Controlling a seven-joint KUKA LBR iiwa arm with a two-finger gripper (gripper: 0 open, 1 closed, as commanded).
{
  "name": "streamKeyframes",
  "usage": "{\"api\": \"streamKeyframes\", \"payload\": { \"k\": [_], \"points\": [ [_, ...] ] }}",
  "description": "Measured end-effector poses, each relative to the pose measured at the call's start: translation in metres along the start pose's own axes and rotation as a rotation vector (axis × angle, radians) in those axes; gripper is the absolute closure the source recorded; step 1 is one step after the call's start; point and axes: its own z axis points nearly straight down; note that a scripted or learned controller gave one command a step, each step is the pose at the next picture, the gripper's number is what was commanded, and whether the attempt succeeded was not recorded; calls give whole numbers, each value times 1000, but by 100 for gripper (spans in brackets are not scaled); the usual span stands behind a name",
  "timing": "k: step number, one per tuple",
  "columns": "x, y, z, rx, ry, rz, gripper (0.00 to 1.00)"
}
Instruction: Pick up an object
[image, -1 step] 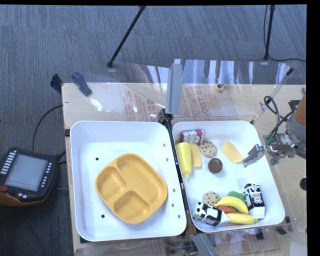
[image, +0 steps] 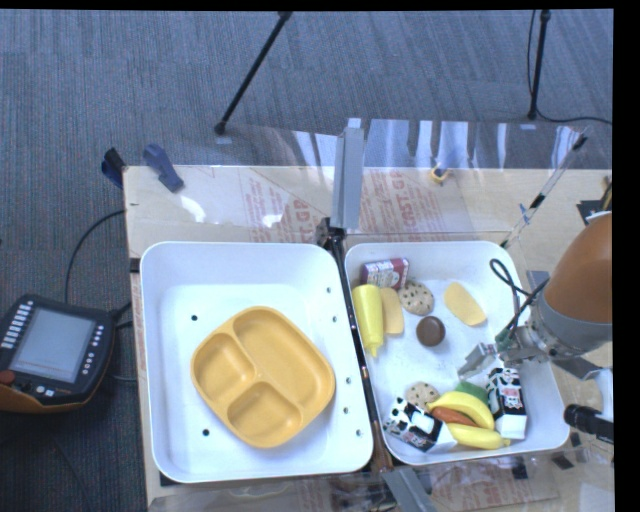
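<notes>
My gripper hangs low inside the right bin, near its right side, reaching in from the right under the orange band. It sits just above a black-and-white milk carton and a bunch of bananas. Left of it lie a brown ball and a pale yellow piece. A yellow bottle, a red carton, two cookies and a second cow-print carton also lie in this bin.
The left bin holds a yellow divided plate. A grey post stands behind the seam between the bins. A teach pendant lies on the floor to the left.
</notes>
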Motion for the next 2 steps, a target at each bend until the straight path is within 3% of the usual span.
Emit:
{"api": "streamKeyframes", "payload": {
  "k": [1, 2],
  "points": [
    [23, -22, 7, -17, -10, -199, 0],
    [22, -21, 0, -15, -7, -193, 100]
  ]
}}
